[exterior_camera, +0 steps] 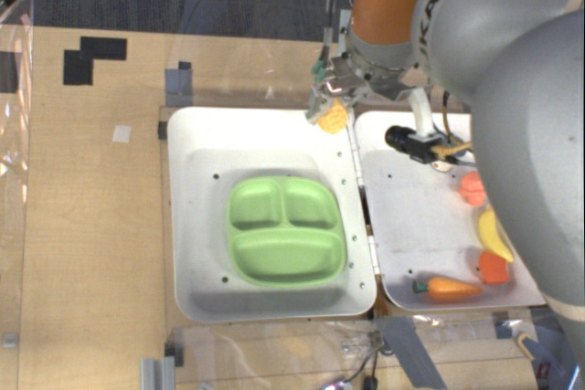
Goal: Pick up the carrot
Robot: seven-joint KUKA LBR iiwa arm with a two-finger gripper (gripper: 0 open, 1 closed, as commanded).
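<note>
The carrot [451,289] is seen lying at the near edge of the right bin [411,224], beside a red block [494,267] and a banana [494,234]. A pink item [472,187] lies farther back. A green divided plate [285,230] is seated in the left bin [196,196]. At the far rims, the tool [331,110] is clamped on what appears to be a small yellow piece [334,118], well apart from the carrot.
</note>
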